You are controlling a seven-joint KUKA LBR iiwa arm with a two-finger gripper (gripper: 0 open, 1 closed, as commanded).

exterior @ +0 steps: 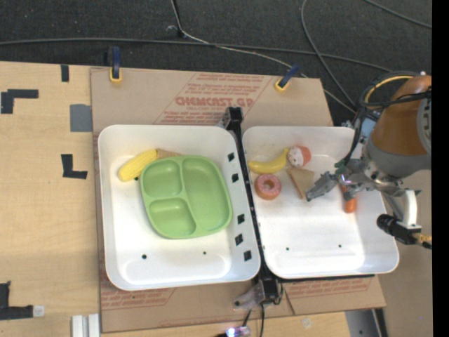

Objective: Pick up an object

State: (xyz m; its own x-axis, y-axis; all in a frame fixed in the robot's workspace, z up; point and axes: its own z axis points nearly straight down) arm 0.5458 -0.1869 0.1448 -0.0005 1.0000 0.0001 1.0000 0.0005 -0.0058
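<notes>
Objects for picking lie in the right bin (379, 262).
Gripper (319, 188), fingers slightly parted and holding nothing, hovers beside the tan wedge (300, 181); closing here could nudge it toward the donut (267, 186).

- Dark carpet (231, 12) lies behind the bench, black cables (337, 5) trailing over it.
- A cardboard sheet (210, 97) is clamped onto the pale wooden bench (42, 209).
</notes>
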